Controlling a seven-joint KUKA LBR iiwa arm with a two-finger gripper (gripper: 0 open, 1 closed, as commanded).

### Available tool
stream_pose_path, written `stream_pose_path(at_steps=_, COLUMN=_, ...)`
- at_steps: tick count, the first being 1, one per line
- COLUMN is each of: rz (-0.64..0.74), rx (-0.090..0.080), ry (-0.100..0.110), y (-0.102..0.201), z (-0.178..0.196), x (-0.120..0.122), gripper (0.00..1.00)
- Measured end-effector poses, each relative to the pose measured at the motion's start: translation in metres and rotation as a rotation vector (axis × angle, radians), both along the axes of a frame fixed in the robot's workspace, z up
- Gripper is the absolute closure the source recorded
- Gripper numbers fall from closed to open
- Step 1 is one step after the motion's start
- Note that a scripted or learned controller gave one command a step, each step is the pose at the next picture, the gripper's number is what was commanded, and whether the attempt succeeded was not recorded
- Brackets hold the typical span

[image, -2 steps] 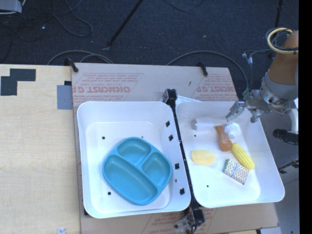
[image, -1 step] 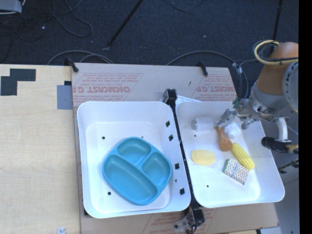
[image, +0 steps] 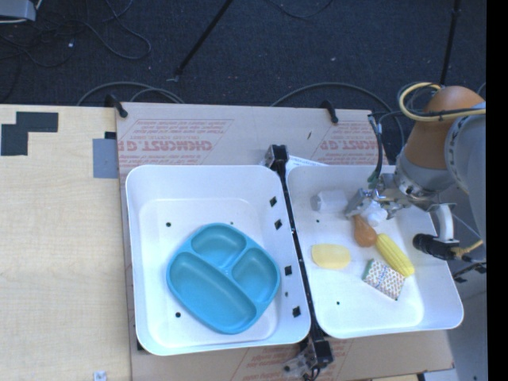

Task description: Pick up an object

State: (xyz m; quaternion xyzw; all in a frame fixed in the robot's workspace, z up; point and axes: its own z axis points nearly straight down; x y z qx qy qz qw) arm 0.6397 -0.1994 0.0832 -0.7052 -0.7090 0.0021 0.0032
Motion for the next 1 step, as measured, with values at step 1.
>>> stream_pose_path(at_steps=1, rz=0.002, rx=-0.001, ry=-0.005, y=-0.0007, z=0.0142, x=0.0024, gripper=1.0)
